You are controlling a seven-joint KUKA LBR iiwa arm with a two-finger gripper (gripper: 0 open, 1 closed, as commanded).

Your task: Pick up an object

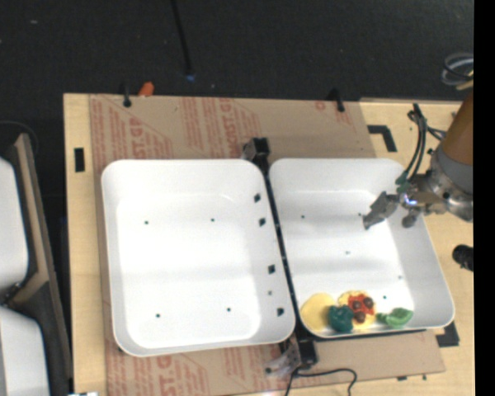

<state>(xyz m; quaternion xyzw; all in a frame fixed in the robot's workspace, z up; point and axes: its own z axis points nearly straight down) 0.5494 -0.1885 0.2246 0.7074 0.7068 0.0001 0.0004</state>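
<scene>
Two shallow white bins sit side by side on the desk (pixel 91 221), on a brown cardboard sheet (pixel 190 126). The arm (pixel 455 151) enters from the right edge of the view and carries the tool (pixel 388 211) over the upper right part of the right bin (pixel 330 180). The tool's two fingers are spread apart in an open position: one finger (pixel 378 209) points left and down, the other is shorter in the view and lies toward the arm. Nothing lies between them.

The objects form a small cluster in the near corner of the right bin, against its front wall: a pale yellow piece (pixel 315 310), a teal piece (pixel 341 319), a red and orange piece (pixel 361 304) and a green piece (pixel 395 316), touching or just beside one another. The cluster lies well apart from the tool, toward the viewer and slightly left of it. The left bin (pixel 115 221) shows only its white floor.
</scene>
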